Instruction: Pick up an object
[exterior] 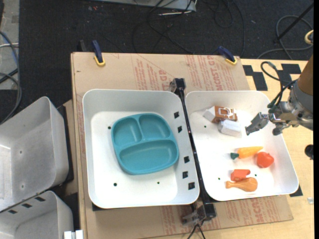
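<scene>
The gripper (264, 122) hangs over the right bin (284, 156), near its right wall. Its dark fingers (255, 125) point left toward the white block (230, 128). Nothing sits between them. How far they stand apart I cannot tell, since they are small and partly overlap at this slant.

The block is the closest thing, just left of the fingertips and apart from them, with its long axis running roughly left to right. Touching the block's upper edge is a brown-and-white packet (225, 114). Below and right of the block lies a carrot (246, 153), long axis left to right, green end nearer the block. An orange-red pepper (265, 160) sits just right of the carrot. Further below the block are a small red piece (240, 174) and, touching it, a drumstick (242, 184).

Well left of the block, in the left bin (94, 148), lies a blue tray (145, 143).

A grasp likely calls for a short move left and down onto the block.
</scene>
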Robot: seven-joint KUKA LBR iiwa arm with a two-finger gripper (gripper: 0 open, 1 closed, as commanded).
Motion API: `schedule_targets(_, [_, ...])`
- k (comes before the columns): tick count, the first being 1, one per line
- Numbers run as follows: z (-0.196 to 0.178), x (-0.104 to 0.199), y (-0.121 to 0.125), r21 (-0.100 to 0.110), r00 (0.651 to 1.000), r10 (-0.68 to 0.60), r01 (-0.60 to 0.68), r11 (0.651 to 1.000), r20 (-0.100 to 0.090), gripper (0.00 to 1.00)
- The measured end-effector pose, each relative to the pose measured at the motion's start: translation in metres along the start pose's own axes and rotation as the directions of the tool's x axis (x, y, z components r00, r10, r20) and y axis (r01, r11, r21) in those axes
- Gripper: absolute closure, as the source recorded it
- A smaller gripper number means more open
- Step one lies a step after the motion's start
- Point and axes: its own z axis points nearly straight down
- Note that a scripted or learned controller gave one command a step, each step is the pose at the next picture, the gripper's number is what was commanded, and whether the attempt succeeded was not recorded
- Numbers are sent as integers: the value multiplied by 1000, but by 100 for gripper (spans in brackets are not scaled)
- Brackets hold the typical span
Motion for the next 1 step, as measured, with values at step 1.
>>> schedule_targets(1, [60, -7, 2, 5, 1000, 4, -4, 1000, -1, 0])
